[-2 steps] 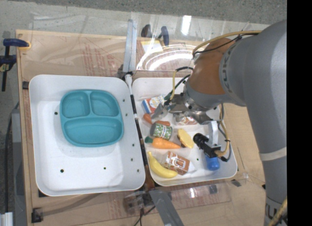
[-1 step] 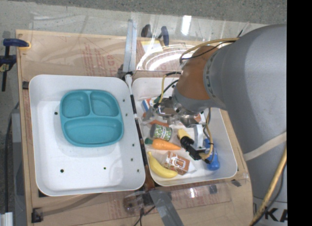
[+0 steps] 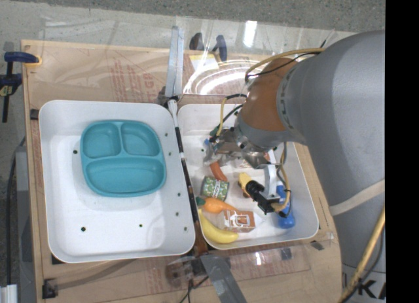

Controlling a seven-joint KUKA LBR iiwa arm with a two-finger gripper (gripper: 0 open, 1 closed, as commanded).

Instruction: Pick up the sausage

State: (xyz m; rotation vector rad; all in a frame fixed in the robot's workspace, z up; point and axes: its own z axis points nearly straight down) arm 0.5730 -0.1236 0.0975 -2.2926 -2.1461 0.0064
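Reaching: my gripper (image 3: 224,151) is down inside the right bin (image 3: 196,120), toward its upper middle. My grey arm (image 3: 340,112) and its orange band (image 3: 265,102) come in from the right above it.
Grip: I cannot tell how far open it is, nor whether it has hold of anything, because metal and cable crowd that spot.
Sausage: the small reddish-orange sausage (image 3: 218,171) lies slanted on the bin floor just below my gripper, near the bin's left wall. I cannot tell whether I am touching it.
Green carton: a little green carton (image 3: 215,188) sits just below the sausage.
Yellow piece: a yellow piece (image 3: 245,180) lies to the right of the carton, partly hidden, and I cannot tell what it is.
Carrot: an orange carrot (image 3: 214,205) lies across the floor below the carton, its green end toward the left wall.
Packet: a pale packet (image 3: 239,220) with brown print lies just right of and below the carrot.
Banana: a banana (image 3: 216,231) curves along the bin's lower edge, beside the packet.
Blue thing: a rounded blue thing (image 3: 286,219) rests near the lower right corner.
Left bin: the left bin (image 3: 49,184) holds a teal divided plate (image 3: 122,158) with three compartments, lying flat in its upper half.
Bench: the plywood bench (image 3: 98,72) has a blue clamp (image 3: 13,72) on its far left edge.
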